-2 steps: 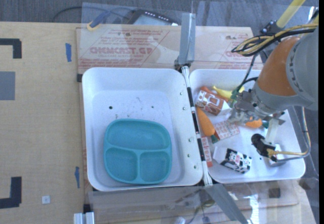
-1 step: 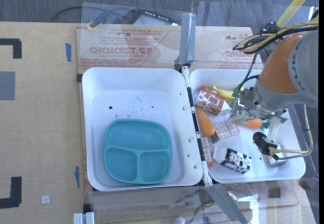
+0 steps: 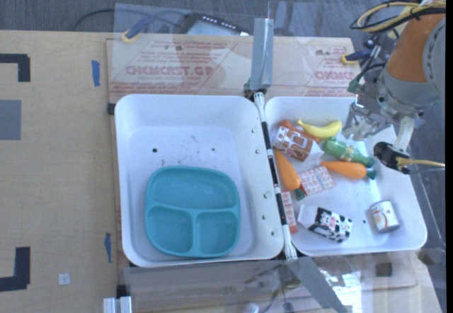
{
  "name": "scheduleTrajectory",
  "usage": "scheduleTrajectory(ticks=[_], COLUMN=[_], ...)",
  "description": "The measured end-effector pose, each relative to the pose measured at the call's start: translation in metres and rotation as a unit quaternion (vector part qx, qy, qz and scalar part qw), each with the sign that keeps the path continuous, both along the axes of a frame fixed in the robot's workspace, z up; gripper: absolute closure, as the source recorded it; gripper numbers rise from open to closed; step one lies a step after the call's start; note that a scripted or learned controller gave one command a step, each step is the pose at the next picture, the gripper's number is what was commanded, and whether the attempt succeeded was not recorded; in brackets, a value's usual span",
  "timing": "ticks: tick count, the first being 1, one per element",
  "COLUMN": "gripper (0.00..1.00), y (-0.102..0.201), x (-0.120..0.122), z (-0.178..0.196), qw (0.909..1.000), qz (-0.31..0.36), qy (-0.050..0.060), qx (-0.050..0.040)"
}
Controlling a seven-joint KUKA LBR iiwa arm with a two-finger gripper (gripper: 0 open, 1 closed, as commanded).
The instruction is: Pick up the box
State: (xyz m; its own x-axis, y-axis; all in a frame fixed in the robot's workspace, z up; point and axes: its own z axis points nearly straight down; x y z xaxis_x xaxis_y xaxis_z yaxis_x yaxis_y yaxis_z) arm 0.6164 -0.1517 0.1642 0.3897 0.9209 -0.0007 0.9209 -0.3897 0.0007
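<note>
Altogether: two carrots (image 3: 287,171), one banana (image 3: 320,129), three boxes (image 3: 293,140).

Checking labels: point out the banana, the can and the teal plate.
banana (image 3: 320,128), camera view, middle of its curve
can (image 3: 383,217), camera view, its side
teal plate (image 3: 191,191), camera view, ridge between compartments

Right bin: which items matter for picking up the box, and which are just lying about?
For the job:
- orange-and-white box
- end effector

Lying about:
- banana
- green bottle
- two carrots
- can
- cow-patterned carton
- teal divided plate, left bin
</note>
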Motion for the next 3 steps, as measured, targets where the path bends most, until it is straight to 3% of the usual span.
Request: scheduleTrajectory(ticks=[1,2,3], gripper=[1.0,0.0,0.0], y=[-0.017,-0.017,-0.036], x=[-0.027,-0.027,-0.043], z=[-0.044,-0.043,0.114], qw=[0.9994,0.9995,0.9905], qz=[-0.034,-0.033,0.138], qy=[0.002,0.001,-0.001], qx=[0.001,0.001,-0.0005])
